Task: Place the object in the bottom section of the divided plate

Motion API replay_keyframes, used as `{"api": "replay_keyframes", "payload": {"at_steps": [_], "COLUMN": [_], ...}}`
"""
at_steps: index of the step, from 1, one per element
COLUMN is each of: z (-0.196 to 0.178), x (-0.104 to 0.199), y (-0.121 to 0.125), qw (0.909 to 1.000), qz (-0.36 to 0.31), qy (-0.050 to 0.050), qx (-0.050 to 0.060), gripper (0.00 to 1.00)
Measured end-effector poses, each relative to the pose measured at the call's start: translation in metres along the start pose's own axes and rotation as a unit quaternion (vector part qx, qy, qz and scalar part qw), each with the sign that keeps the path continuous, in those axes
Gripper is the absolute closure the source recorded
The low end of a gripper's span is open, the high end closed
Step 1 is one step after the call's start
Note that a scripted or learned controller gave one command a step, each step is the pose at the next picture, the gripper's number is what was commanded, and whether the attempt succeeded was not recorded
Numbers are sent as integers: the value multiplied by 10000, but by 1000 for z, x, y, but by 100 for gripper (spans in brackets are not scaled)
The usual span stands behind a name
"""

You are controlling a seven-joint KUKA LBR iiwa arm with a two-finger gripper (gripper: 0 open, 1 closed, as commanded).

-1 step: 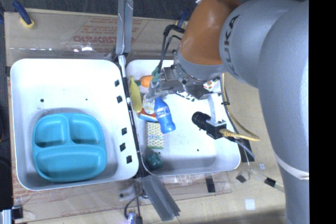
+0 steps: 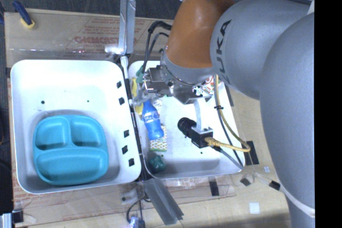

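Pale brown board is seen across the bench [image 2: 64, 29], on which 2 shallow white bins are set side by side, their inner walls touching.

At the front of the left bin [image 2: 64, 83], towards its left wall, a turquoise divided plate [image 2: 70, 148] is laid flat. It is split into 3 sections: 2 small ones along its far side and 1 wide one along its near side. Nothing is seen lying in any of them.

The far half of the right bin [image 2: 187, 160] is largely covered by the grey arm [image 2: 256, 45] and its orange band [image 2: 197, 24]. The gripper [image 2: 145, 88] is lowered at the bin's far-left corner, close to the dividing wall. Whether it is open or closed cannot be told, as the tool is hidden among cables and its own body.

A blue bottle [image 2: 151, 120] is found lying just in front of the gripper, along the left wall of the right bin, with a pale patterned end [image 2: 158, 142] pointing to the bin's front edge. Whether it is touched by the gripper cannot be told. A dark green object [image 2: 156, 163] is lodged in the front-left corner of the same bin, just beyond the bottle's end.
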State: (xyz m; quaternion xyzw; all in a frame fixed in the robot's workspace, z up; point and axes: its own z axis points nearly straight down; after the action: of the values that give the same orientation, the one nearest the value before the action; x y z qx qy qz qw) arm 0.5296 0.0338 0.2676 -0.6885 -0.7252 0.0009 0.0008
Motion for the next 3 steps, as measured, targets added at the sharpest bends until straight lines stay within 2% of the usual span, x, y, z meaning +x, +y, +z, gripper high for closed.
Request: {"api": "replay_keyframes", "payload": {"at_steps": [1,2,3], "z": [68,68,46], "x": [75,75,28], "y": [-17,-17,-30], "qw": [9980,9980,9987], "qz": [-633,-630,502], "qy": [-5,-5,-6], "qx": [15,13,-4], "gripper": [100,0,0]}}
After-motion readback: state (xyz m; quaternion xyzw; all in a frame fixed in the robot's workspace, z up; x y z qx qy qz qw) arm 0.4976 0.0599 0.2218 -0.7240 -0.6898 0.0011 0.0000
